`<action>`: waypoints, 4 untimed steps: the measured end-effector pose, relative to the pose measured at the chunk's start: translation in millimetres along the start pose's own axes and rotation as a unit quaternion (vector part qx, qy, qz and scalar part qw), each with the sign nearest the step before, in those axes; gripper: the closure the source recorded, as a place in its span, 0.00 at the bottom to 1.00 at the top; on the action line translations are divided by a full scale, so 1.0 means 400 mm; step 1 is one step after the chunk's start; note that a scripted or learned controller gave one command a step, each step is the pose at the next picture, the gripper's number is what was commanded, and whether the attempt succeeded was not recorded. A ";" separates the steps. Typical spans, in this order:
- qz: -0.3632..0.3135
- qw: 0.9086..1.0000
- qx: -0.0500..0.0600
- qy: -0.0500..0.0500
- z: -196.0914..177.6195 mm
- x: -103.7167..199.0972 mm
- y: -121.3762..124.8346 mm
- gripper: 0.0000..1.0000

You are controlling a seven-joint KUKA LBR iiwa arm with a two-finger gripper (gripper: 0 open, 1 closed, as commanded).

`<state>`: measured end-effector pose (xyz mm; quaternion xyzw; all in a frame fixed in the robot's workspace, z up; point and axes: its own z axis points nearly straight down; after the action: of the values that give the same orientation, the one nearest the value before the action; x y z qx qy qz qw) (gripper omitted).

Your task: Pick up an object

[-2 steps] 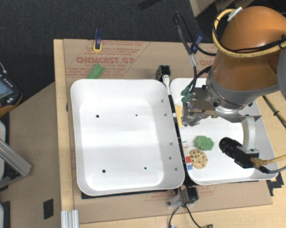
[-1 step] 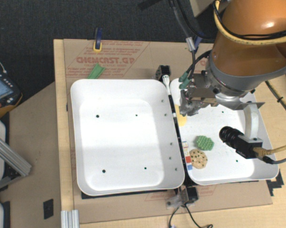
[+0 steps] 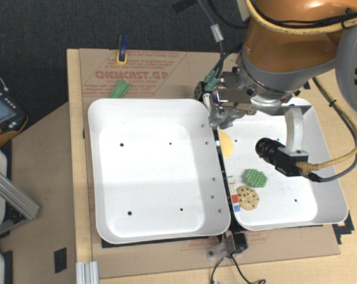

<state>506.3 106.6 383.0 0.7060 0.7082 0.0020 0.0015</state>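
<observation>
Your arm (image 3: 296, 34) comes in from the right, orange band uppermost, and sits low over the back left corner of the right bin (image 3: 320, 215); the gripper (image 3: 221, 118) hangs at the seam between the two bins, just above a pale yellow object (image 3: 226, 144); whether it touches that object you cannot tell from here; the wrist hardware hides the finger state too.

Objects in the right bin, all toward its left side: the pale yellow object against the left wall, partly under the gripper; a green knobbly piece (image 3: 255, 177) near the middle; a round tan cookie-like disc with dark specks (image 3: 247, 197) just in front of the green one; a small red and blue item (image 3: 235, 201) touching the left wall beside the disc.

A black cylindrical unit (image 3: 277, 154) on a white bracket juts from the wrist over the bin; the left bin (image 3: 107, 158) lies alongside; the cardboard sheet (image 3: 137, 70) under both carries a green strip (image 3: 119, 89) and a blue-and-yellow clamp (image 3: 122, 49) at its back edge.
</observation>
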 end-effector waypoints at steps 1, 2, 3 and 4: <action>0.001 1.000 0.002 0.000 0.002 -0.004 -0.003 0.00; 0.001 1.000 0.000 0.000 -0.025 -0.003 -0.002 1.00; 0.001 1.000 0.001 0.000 -0.023 -0.003 -0.002 0.00; 0.001 1.000 -0.001 0.000 -0.050 -0.002 0.000 1.00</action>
<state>506.1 105.7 403.1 0.7068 0.7074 0.0026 0.0020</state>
